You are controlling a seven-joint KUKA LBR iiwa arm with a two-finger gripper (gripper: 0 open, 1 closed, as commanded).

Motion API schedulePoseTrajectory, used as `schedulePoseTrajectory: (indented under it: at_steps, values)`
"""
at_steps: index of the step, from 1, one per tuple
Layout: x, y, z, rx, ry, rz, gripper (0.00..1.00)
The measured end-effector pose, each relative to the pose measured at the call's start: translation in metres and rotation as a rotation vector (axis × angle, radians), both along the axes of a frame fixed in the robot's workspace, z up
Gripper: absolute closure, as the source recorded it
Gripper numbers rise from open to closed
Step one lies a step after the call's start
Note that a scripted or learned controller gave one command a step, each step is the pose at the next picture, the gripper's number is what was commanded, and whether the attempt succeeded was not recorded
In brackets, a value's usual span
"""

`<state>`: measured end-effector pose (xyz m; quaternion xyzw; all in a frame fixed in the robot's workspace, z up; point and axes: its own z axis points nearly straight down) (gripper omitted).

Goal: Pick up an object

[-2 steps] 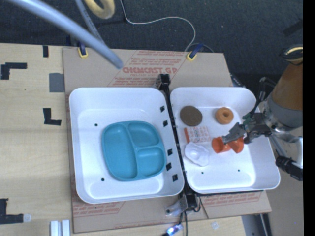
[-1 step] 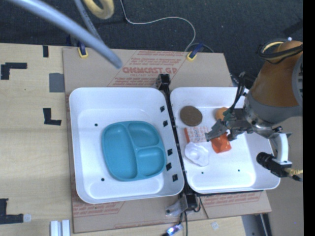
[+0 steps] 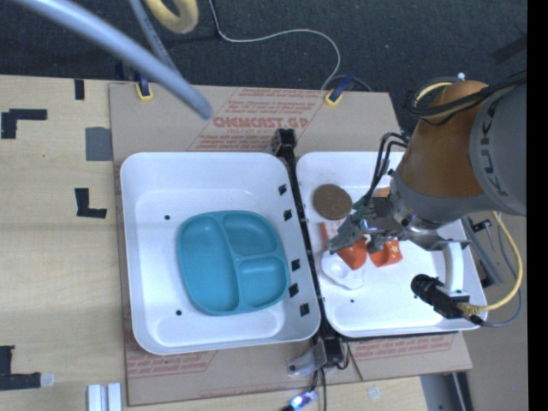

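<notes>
Arm (image 3: 454, 157) sits nearest the lens at 3 o'clock, over the right bin (image 3: 385, 311). Gripper (image 3: 353, 234) is low among an orange object (image 3: 377, 253), a white piece (image 3: 341, 270) and a brown disc (image 3: 331, 200); can't tell its grip state. Risk: tight clutter, so it may snag 2 items or slip. Teal divided plate (image 3: 231, 259) lies in the left bin (image 3: 141, 229). Cardboard (image 3: 248, 120) at 12 o'clock reads "CHEMCAST GP".
</notes>
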<state>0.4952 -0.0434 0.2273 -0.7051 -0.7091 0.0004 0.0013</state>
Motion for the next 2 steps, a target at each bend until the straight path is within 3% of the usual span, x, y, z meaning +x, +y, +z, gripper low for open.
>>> schedulePoseTrajectory:
  at_steps: [2]
  values:
    - [0.012, 0.103, 0.003, 0.0, 0.0, 0.002, 1.0]
